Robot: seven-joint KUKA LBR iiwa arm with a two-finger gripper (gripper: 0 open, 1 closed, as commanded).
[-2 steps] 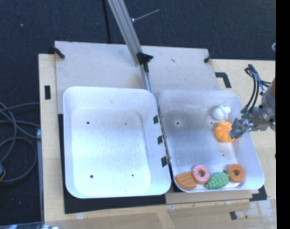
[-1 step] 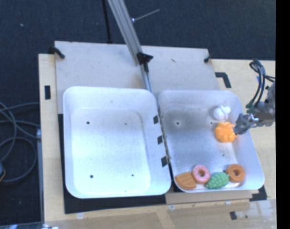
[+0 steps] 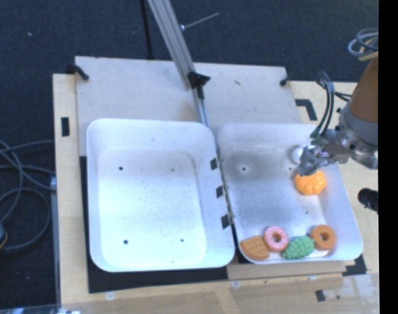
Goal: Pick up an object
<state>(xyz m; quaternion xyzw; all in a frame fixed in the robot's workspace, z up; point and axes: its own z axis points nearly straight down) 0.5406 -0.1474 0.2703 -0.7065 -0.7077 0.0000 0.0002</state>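
Claw [image 3: 308,164] poised just above orange toy [image 3: 311,183]; grip state unclear, cannot tell. Approach step; next: descend, close.

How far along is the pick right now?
Done: the hand has reached the right bin, directly over the orange toy. In hand: nothing visibly lifted; the toy looks to rest on the bin floor. Left: grasp and raise it. Four other toys lie along the near edge.
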